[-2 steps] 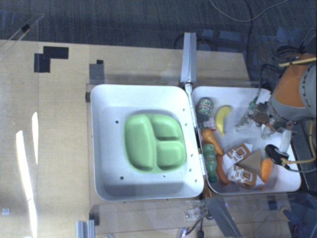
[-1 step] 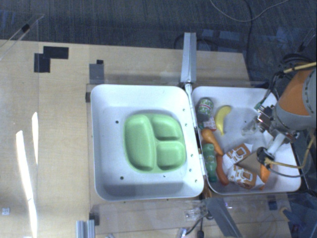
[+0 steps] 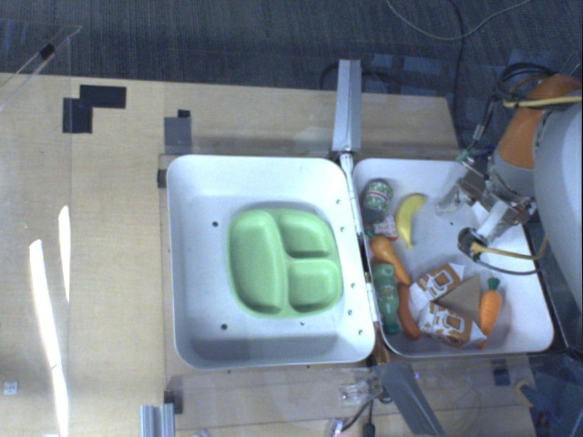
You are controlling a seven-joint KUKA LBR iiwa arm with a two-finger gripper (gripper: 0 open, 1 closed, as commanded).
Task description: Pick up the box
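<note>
One gripper hovers above box.

The arm is cut off by the frame's right edge above the right bin, and the print on the box inside it is too small to read.

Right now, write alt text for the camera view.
The grey arm's gripper hovers over the right white bin, which holds a brown-and-white cardboard box, a yellow banana and an orange carrot. The left white bin holds a green divided plastic tray.
</note>
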